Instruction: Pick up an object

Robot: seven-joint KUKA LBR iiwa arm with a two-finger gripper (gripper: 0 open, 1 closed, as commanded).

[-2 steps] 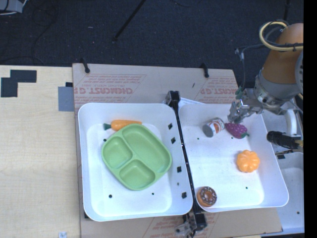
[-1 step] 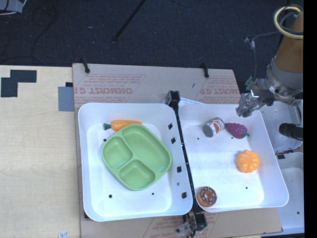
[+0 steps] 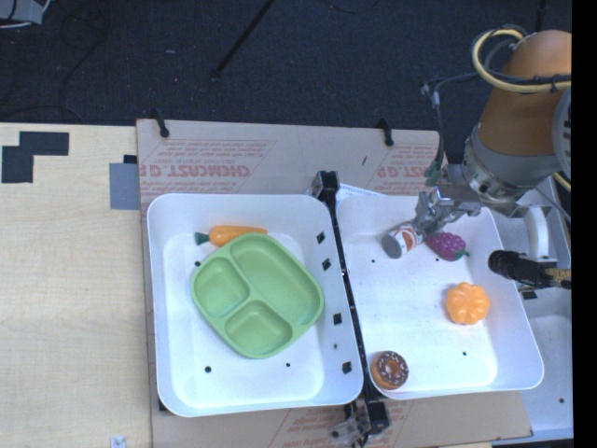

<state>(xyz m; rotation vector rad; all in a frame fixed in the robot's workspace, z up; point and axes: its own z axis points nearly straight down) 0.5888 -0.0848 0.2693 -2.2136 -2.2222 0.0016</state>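
My gripper (image 3: 435, 217) hangs over the back of the right bin (image 3: 504, 362), at the end of the grey arm with the orange band. Just below and to its left lies a small white-and-orange can (image 3: 401, 242) on its side. A purple bunch of grapes (image 3: 448, 245) rests just below and to the right of the gripper. Both look to lie on the bin floor, close under the gripper. An orange pumpkin (image 3: 466, 304) sits further forward on the right. A chocolate donut (image 3: 389, 370) lies at the front left corner of this bin.
The left bin (image 3: 173, 362) holds a green divided plate (image 3: 256, 294) and an orange carrot (image 3: 235, 235) behind it. A black divider (image 3: 340, 287) separates the bins. A black cylindrical part (image 3: 513, 267) juts in at the right bin's edge.
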